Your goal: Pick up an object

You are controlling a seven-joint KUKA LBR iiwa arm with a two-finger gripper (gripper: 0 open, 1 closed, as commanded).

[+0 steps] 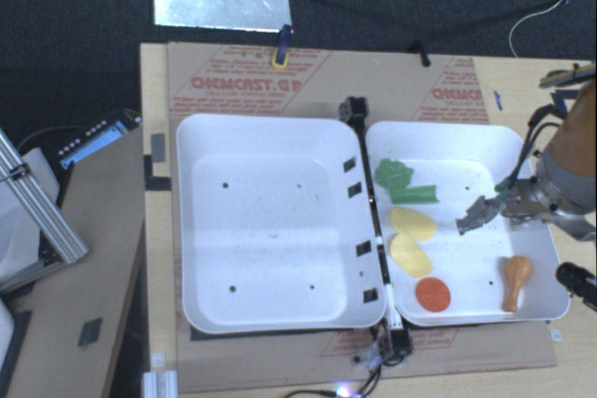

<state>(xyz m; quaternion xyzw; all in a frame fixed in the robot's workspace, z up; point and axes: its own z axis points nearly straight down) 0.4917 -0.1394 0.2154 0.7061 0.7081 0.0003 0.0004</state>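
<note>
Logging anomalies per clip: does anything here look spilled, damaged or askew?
Nothing stands out. The green toy, two yellow pieces, red disc and tan drumstick all lie inside the right bin.

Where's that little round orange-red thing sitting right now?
The orange-red disc lies in the right bin, near its front edge, just below the two yellow pieces and left of the tan drumstick-shaped toy.

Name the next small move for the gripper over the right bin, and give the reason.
Probably a short shift toward the camera view's left and down: the gripper hangs over bare floor of the right white bin, with nothing between its fingers. The pale yellow oval piece lies just to its left, the closest object. The tan drumstick-shaped toy sits farther off, near the front rim.
</note>
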